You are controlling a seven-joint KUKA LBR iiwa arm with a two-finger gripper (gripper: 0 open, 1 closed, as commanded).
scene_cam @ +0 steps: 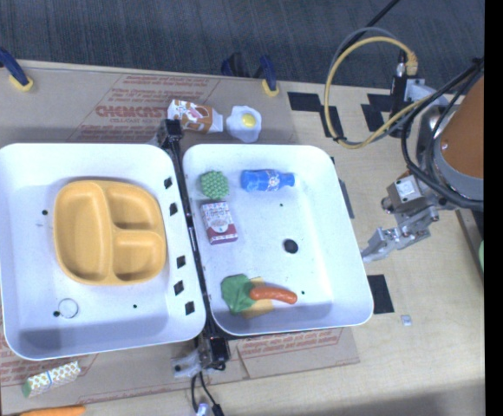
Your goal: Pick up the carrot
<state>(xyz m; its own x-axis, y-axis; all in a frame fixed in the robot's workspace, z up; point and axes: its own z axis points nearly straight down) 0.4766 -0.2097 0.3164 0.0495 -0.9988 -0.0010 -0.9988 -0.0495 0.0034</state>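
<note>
One carrot (271, 295) in right bin (342, 232), leafy end partly hidden

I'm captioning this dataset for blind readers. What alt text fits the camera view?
A carrot with green leaves lies at the near edge of the right white bin, while the gripper hangs outside that bin to its right. The left bin holds a yellow divided plate.
</note>
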